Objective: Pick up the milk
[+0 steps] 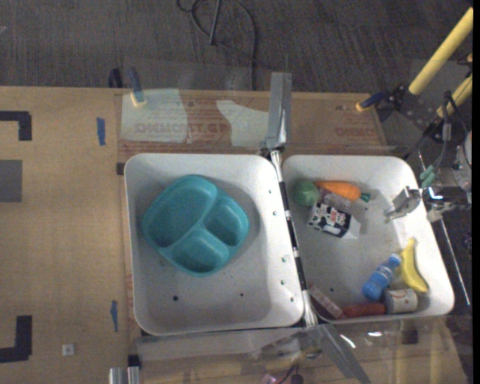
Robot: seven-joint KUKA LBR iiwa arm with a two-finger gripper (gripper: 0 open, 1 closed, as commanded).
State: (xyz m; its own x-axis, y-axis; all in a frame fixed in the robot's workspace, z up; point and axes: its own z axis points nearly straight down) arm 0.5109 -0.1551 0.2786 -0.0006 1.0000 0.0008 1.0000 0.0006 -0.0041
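Small silver-grey metal tool (406, 202) with angular fingers.

milk (332, 220) flanked by carrot (340, 190), open floor right

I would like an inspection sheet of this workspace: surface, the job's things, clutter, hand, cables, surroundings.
Surface: wooden bench bearing two white bins, left bin and right bin, side by side.
Job's things: milk carton, black-and-white patterned, lying in the right bin's upper half, beside the carrot.
Clutter: teal divided plate in the left bin; in the right bin, green round item, carrot, banana, blue bottle, small can, red-brown item.
Hand: hand over the right bin's right side, apart from the milk carton; finger state unclear.
Cables: dark cable on the floor beyond the bench.
Surroundings: blue tape marks on the bench; yellow pole at upper right.
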